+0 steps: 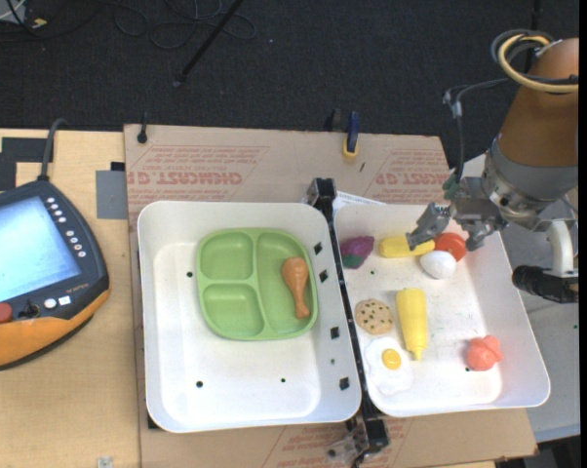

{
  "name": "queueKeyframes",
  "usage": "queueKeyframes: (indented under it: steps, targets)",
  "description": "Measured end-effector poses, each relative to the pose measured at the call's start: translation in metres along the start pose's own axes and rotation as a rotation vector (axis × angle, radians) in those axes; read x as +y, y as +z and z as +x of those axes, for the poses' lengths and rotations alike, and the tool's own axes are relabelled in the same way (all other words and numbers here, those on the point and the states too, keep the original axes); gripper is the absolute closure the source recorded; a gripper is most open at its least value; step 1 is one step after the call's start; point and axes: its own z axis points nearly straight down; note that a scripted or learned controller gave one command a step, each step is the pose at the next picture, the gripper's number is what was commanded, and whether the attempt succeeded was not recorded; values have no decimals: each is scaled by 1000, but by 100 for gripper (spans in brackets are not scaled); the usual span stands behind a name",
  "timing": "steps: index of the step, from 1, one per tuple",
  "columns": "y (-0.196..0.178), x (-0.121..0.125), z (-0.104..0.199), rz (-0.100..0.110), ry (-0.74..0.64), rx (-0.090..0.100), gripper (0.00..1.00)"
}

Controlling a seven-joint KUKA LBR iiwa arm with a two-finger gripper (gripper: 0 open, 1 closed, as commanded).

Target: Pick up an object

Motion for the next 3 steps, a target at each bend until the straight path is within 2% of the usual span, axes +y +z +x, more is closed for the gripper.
queueKeyframes:
  steps: [1, 2, 3]
  targets:
    - [-8, 2, 0, -14, -2, -2, 0]
    - [55, 5, -3, -7, -1, 0, 0]
    - [99, 8, -4, -7, -1, 0, 0]
